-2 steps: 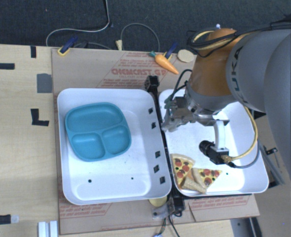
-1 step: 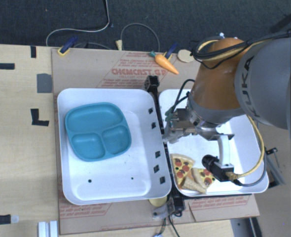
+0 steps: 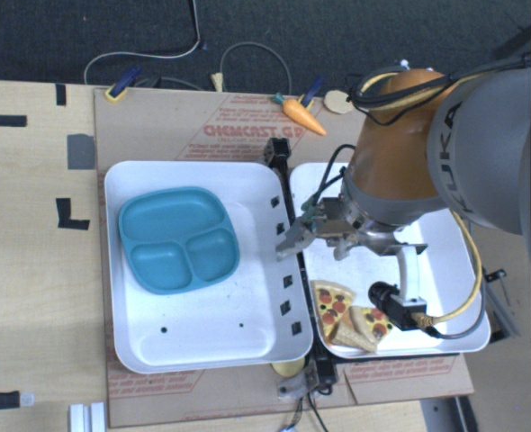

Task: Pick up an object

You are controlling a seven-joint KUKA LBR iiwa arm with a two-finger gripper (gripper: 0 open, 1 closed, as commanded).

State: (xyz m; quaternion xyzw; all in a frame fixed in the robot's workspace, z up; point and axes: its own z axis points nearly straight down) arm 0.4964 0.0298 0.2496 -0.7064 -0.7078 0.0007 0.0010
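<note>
Nearest the camera, two toy pizza slices (image 3: 348, 318), tan-crusted with red toppings, lie in the right white bin (image 3: 454, 241) near its front wall. Above them hangs the gripper (image 3: 337, 232); whether it is open or closed cannot be told. A clean pick needs a centred, vertical descent. The divider crowds the left; open floor lies rightward. Farther off, a blue sectioned plastic tray (image 3: 177, 238) occupies the left white bin (image 3: 121, 331).

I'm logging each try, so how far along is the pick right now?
Done: the arm is over the right bin, with the gripper low near its left wall. In hand: nothing can be seen between the fingers. Left: grab something, likely a pizza slice or the second slice. The blue tray sits untouched in the left bin.
</note>
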